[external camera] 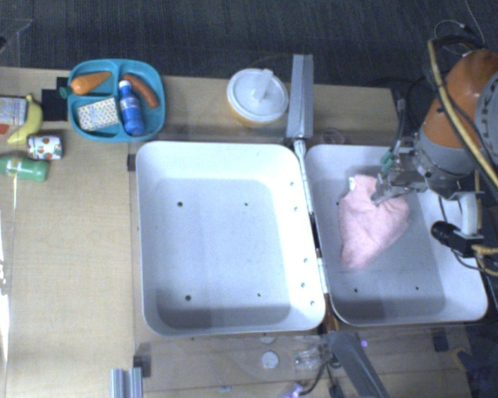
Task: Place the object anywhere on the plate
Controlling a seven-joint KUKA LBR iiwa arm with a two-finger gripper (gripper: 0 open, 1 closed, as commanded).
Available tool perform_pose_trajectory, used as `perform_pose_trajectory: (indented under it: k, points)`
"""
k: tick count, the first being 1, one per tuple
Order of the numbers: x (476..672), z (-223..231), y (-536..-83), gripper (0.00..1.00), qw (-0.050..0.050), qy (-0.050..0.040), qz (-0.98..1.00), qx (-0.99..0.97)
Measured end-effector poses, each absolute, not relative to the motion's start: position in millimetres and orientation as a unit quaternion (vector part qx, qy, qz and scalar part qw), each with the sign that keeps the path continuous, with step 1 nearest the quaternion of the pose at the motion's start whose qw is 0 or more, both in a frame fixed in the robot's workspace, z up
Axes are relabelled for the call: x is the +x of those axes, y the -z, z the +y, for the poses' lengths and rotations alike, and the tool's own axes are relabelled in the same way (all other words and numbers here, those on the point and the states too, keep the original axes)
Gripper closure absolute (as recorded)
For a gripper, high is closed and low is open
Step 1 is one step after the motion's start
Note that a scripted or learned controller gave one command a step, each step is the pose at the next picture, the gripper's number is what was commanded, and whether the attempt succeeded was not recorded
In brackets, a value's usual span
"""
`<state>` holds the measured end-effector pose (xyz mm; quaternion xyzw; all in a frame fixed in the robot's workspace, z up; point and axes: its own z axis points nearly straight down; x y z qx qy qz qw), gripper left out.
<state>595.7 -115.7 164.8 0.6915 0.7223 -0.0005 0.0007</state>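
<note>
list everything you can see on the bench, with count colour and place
bins: 2, white, side by side mid-bench
pink cloth: 1, pink, crumpled in the right-hand bin, upper middle
divided plate: 1, teal, bench top left, behind the left bin
items on the plate: an orange carrot-like piece, a blue bottle, an orange-brown sausage-like piece, a pale patterned square
lidded cup: 1, white lid over a yellowish body, behind the bins near the middle
banana: 1, yellow, far left edge
small can: 1, white with red and green, lying below the banana
green bottle: 1, lying at far left
carton: 1, white and orange, far left
arm: 1, grey and orange, from the right
pincer: 1, metal, at the cloth's upper right edge
</note>
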Motion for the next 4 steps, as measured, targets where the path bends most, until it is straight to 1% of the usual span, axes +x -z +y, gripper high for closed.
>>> perform_pose_trajectory:
  k: [1,2,3,4]
  points:
    - [597.2,-114,-216,1.0,0.001,-0.001,0.725,0.688]
    - [580.6,-73,-223,1.0,0.001,-0.0007,0.849,0.529]
    - [564.5,-32,-219,1.0,0.001,-0.0008,0.937,0.349]
    - [543.6,15,-216,1.0,0.001,-0.0009,0.988,0.156]
